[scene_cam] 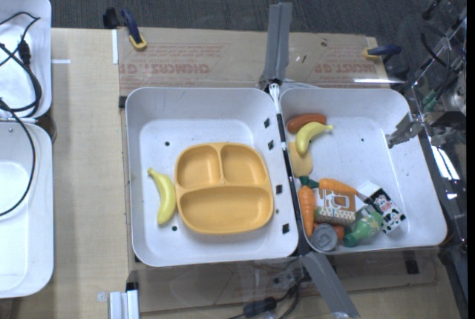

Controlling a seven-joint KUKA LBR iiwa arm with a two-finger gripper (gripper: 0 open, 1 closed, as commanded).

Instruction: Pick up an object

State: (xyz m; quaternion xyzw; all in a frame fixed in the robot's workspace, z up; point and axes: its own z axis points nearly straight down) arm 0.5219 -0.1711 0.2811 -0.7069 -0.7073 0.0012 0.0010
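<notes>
The right bin (371,133) holds a pile of toy food. A red sausage (306,120) lies at its far left, with a yellow banana (312,133) just in front of it and a pale pear-like piece (300,162) below that. Two orange carrots (306,208) flank a small printed box (335,206). A grey can (323,237), a green item (361,230) and a black-and-white carton (387,211) lie near the front wall. My gripper (405,129) hangs at the bin's right rim, apart from all of them, with nothing seen in it.
The left bin (141,162) holds a yellow divided plate (223,188) and a second banana (164,196). A grey divider post (277,43) rises between the bins. Cables and a frame (445,87) crowd the right edge. A white table with black cords (18,87) stands at the left.
</notes>
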